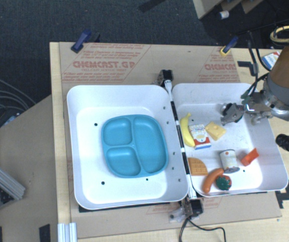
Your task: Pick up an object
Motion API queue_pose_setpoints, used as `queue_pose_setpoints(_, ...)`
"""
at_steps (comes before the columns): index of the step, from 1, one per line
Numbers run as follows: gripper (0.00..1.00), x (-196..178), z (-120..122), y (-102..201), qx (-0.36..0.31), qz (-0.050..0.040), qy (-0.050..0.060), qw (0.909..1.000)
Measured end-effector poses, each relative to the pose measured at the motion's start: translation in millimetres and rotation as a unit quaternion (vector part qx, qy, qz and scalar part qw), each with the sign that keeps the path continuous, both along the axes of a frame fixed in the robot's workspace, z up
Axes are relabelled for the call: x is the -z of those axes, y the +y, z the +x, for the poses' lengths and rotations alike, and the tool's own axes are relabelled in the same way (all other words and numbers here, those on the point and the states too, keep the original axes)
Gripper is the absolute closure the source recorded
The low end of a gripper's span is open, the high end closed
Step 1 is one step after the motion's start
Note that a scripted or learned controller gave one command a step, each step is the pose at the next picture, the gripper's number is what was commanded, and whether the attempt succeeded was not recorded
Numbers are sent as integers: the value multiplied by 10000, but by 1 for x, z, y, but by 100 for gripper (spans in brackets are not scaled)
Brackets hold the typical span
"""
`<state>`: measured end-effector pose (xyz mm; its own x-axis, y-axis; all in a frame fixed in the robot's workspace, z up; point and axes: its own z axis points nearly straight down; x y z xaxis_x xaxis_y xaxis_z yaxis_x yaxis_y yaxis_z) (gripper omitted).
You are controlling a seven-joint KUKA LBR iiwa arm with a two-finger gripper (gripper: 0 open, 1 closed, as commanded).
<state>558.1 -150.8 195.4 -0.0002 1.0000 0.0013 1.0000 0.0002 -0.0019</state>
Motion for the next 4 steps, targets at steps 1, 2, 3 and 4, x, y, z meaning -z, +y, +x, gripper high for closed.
queue_pose_setpoints(1, 0, 83, 77, 0, -7, -14, -47, 10000)
queue_pose_setpoints(2, 0, 110, 109, 37, -7, -5, -25, 10000)
queue_pose_setpoints(3, 0, 111, 41, 41, 3, -3, 4, 10000)
queue_pose_setpoints(4, 100, 100, 42, 41, 7, -4, -11, 10000)
